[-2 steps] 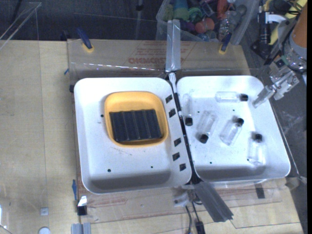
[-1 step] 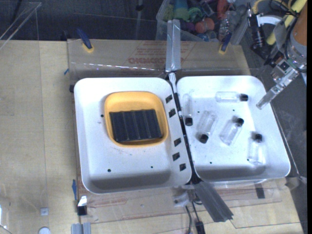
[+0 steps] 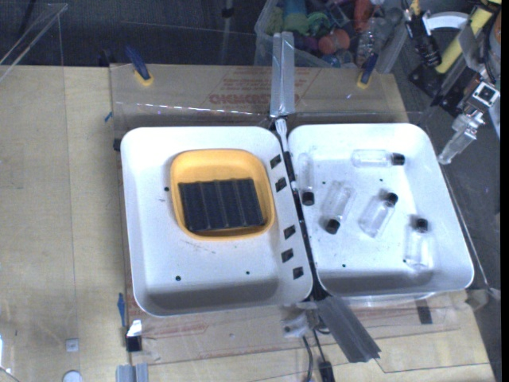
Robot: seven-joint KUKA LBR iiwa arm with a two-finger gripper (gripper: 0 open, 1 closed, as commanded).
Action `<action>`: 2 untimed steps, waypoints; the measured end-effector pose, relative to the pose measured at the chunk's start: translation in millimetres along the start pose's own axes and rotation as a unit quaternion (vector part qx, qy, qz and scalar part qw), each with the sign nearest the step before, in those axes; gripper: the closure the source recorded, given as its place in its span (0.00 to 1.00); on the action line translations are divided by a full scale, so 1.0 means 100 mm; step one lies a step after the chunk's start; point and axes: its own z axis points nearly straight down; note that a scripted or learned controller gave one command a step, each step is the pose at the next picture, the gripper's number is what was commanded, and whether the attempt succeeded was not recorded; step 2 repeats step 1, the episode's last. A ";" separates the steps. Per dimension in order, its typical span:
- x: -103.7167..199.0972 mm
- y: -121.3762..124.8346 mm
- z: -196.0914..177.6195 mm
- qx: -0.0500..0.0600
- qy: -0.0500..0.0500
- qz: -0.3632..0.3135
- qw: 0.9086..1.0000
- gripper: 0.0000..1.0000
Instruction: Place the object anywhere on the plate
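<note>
- Two white bins sit side by side on the worktop point(image 3: 64, 213), both well to the left of the gripper point(image 3: 450, 148).
- Gripper hangs just past the right bin's point(image 3: 445, 249) upper right corner; whether it is clenched or released I cannot tell.
- Four clear vials point(image 3: 374, 213) with black caps lie in the right bin, below and left of the gripper.
- Yellow plate point(image 3: 223, 162) bearing a dark ribbed insert point(image 3: 221, 204) rests in the left bin point(image 3: 147, 261), far from the gripper.

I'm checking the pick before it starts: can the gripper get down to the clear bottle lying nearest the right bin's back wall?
Probably yes. The gripper hangs off the right bin's back right corner, and that bottle lies apart from the other bottles with nothing above it.
</note>
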 end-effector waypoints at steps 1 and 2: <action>0.01 0.02 0.10 0.000 -0.001 -0.169 0.986 0.00; 0.01 0.02 0.10 0.000 -0.001 -0.169 0.986 0.00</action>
